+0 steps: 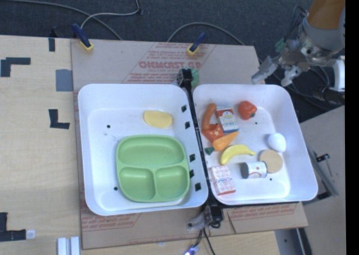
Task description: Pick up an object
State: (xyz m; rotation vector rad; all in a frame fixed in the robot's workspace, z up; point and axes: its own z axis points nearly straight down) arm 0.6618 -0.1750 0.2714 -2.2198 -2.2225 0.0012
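Note:
The right bin (pixel 297 136) holds several small items: a red tomato (pixel 247 109), a small carton (pixel 226 118), an orange sausage-shaped piece (pixel 208 114), a carrot (pixel 224 139), a banana (pixel 236 152), a white egg (pixel 276 142), a tan round cookie (pixel 274 161), a small can (pixel 253 170) and a second carton (pixel 221 180). My gripper (pixel 270 80) hangs above the bench just beyond the right bin's far edge, up and right of the tomato. Its fingers are spread open with nothing between them.
The left bin (pixel 92 136) holds a green divided plate (pixel 152 168) and a yellow lemon-like piece (pixel 157 118). Yellow clamps (pixel 83 37) (pixel 196 44) pin the cardboard sheet at the back. Cables run across the dark floor behind.

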